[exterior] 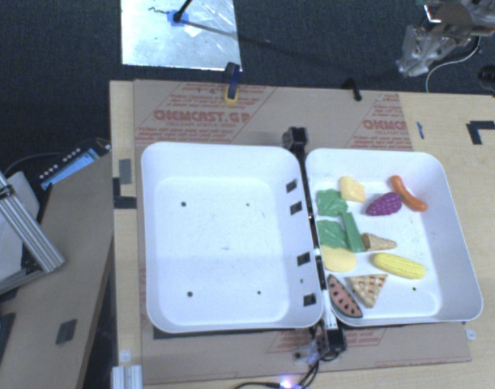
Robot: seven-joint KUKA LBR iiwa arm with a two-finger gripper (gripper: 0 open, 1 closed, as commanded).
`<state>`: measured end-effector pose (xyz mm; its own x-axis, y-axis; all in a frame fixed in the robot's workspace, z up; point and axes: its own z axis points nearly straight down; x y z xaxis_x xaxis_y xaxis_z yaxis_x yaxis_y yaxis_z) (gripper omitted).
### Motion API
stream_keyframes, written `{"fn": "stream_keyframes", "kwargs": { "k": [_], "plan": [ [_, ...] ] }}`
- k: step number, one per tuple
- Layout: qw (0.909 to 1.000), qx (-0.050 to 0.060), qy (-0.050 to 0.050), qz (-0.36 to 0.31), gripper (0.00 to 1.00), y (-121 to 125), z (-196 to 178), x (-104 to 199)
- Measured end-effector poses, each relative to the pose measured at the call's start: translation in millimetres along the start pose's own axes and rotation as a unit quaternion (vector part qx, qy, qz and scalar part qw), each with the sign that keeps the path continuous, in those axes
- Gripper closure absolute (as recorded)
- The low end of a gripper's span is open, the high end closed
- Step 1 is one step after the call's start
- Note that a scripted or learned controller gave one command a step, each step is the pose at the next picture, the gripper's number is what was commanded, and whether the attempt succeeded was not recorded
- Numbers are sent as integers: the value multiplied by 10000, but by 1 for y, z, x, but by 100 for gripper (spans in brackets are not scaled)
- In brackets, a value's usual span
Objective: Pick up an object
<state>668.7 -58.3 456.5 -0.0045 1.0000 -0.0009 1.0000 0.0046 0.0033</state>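
A: 9 or so toys crowd the right bin (454, 241); gripper (421, 51) hangs high, beyond it. Its opening? Can't tell.

B: Risk: corn (399, 265) and cone (378, 241) nearly touch, so a descent may nudge both.

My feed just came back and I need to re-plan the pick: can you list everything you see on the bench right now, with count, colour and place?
Shallow plastic bins: 2, white, side by side; left bin, right bin.
Toy sausage: 1, orange, right bin, far right corner.
Toy grape bunch: 1, purple, just left of the sausage.
Toy corn cob: 1, yellow, right bin, near middle.
Toy pizza slice: 1, tan, near edge.
Toy watermelon slice: 1, red and dark, near left corner.
Green toy pieces: a cluster, along the right bin's left side.
Pale yellow toy pieces: 2, one far, one near.
Gripper: 1, grey, above the bench's far right corner, beyond the bins.
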Motion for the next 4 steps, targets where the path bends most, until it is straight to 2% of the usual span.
{"fn": "stream_keyframes", "kwargs": {
  "k": [3, 4],
  "plan": [
    [10000, -6, 2, -6, 100, 0, -80, 68],
    [10000, 8, 2, 3, 100, -12, -79, 84]
  ]
}}
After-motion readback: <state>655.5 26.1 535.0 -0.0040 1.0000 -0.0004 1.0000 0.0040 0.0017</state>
